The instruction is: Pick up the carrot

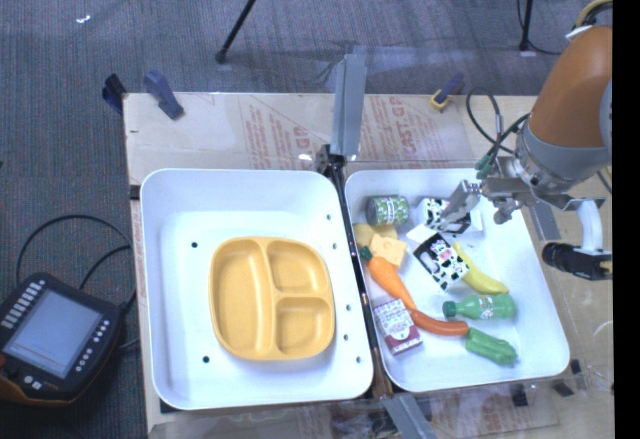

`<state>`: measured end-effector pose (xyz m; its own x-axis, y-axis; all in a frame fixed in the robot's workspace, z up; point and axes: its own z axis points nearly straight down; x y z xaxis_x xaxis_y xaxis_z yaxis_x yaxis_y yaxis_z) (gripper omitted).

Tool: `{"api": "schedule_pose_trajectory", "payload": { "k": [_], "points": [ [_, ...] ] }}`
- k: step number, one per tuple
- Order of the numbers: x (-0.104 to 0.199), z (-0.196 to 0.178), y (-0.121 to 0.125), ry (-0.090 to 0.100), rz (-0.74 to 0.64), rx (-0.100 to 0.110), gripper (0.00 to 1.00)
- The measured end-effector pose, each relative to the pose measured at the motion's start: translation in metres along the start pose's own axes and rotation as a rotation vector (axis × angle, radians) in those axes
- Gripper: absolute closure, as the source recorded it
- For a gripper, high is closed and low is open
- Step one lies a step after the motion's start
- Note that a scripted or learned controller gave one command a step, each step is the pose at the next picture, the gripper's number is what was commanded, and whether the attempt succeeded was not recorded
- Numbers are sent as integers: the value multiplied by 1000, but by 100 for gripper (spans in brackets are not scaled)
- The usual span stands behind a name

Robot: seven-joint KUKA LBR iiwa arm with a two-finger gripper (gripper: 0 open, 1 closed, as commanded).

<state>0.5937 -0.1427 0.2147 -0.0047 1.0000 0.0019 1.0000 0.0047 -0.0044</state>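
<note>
The tool (462, 207) is seen low over the upper part of the right bin (540, 327), at the end of the grey arm (570, 117) that reaches in from the right. How far it is open cannot be told from this view; nothing is seen held in it. Its tip is placed just above a black-and-white milk carton (440, 259), and whether the two touch cannot be told.

The bin's far rim is found close behind the tool, and the wall shared with the left bin (170, 227) is well to its left. Bare white floor is left to the right of the tool and below it along the right wall. The space to its lower left is crowded.

The carrot (388, 279) is laid on the bin floor, below and to the left of the tool, apart from it, beyond the carton. It is slanted, with a yellow block (390, 250) at its upper end and a small red carton (397, 325) just beside its lower end. A second orange piece (440, 324) is seen nearby. A yellow divided plate (272, 297) is set in the left bin, far to the left of the tool.
</note>
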Motion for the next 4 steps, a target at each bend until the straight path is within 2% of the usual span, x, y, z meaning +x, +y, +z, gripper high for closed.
{"api": "schedule_pose_trajectory", "payload": {
  "k": [1, 2, 3, 4],
  "points": [
    [58, 90, -39, 0, 18, 2, 0],
    [63, 129, -57, 0, -164, 1, 0],
    [32, 129, -91, 1, -91, 1, 0],
    [59, 129, -52, 0, 130, 1, 0]
  ]
}}
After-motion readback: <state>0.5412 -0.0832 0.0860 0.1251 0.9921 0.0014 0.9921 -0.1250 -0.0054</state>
